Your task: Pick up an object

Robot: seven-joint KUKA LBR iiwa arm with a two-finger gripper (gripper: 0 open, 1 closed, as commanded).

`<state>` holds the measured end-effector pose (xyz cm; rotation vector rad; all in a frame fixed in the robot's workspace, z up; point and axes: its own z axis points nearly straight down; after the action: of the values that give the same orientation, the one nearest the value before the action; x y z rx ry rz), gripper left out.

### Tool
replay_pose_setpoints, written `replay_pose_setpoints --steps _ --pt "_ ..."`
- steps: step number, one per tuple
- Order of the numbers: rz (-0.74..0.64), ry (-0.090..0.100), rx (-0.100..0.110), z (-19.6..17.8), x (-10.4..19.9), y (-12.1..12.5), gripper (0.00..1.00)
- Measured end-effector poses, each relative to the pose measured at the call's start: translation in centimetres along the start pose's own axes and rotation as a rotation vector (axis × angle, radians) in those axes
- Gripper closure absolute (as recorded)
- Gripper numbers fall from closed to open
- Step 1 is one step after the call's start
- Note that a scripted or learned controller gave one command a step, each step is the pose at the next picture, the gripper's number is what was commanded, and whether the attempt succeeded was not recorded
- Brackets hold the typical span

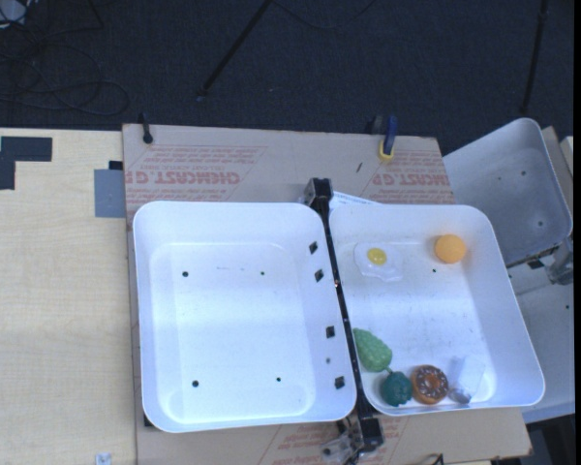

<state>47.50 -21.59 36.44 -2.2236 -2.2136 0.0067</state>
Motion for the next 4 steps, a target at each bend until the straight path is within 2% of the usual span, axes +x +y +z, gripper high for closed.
replay_pose_setpoints --steps 1,2,3,4 --pt "-0.01 0.001 -0.007 -1.8 4.7 0.1 1.0" --pt "-0.002 0.0 -0.001 0.7 1.7 0.0 1.0" --pt "-0.008 0.001 -0.004 -0.3 5.7 0.1 1.0" --pt "-0.002 0.0 -0.001 1.7 2.3 0.0 1.0"
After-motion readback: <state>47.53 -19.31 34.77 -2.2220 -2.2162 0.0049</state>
